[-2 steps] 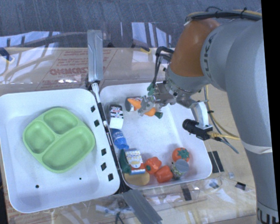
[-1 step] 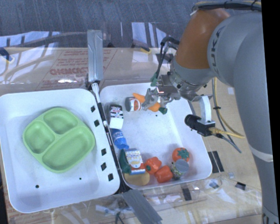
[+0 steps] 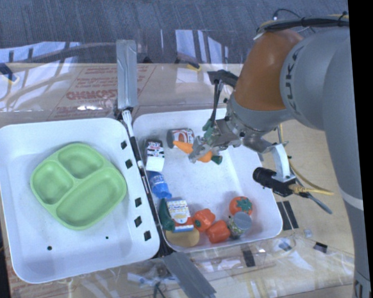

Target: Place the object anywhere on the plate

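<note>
A green plate with three compartments lies in the left bin, and nothing rests on it. Over the back of the right bin, my gripper is shut on a toy carrot. The carrot's orange tip points left and its green leaves stick out to the right under the fingers. The carrot looks raised a little off the bin floor. The plate is far to the gripper's left, across the wall between the bins.
The right bin also holds a small can just left of the carrot and a white and blue bottle by the divider. Along its front edge lie a labelled bottle, red toy foods, a tomato and a grey can.
</note>
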Tool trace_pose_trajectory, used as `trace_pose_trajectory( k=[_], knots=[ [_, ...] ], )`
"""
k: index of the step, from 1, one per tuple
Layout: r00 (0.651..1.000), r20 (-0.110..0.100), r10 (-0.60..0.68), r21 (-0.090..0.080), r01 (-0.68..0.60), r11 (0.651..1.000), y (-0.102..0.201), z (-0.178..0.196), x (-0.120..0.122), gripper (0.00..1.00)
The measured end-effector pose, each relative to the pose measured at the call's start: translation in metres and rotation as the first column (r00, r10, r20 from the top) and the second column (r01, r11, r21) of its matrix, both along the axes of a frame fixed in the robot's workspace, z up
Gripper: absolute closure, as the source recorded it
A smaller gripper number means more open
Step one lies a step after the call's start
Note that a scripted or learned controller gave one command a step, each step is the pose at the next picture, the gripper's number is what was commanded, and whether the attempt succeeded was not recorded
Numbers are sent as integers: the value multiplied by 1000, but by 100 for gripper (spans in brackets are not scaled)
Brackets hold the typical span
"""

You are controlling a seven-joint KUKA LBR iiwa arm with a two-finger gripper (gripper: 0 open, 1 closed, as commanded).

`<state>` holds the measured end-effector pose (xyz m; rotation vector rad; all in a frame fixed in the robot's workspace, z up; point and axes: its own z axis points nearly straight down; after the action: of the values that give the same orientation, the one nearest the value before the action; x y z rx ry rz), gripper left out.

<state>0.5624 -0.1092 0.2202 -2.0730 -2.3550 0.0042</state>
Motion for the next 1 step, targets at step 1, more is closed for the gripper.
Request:
trace_pose_trajectory(
  k=[1],
  knots=[
    [1000, 0, 0, 0, 0, 1000, 0, 0, 0, 0]
  ],
)
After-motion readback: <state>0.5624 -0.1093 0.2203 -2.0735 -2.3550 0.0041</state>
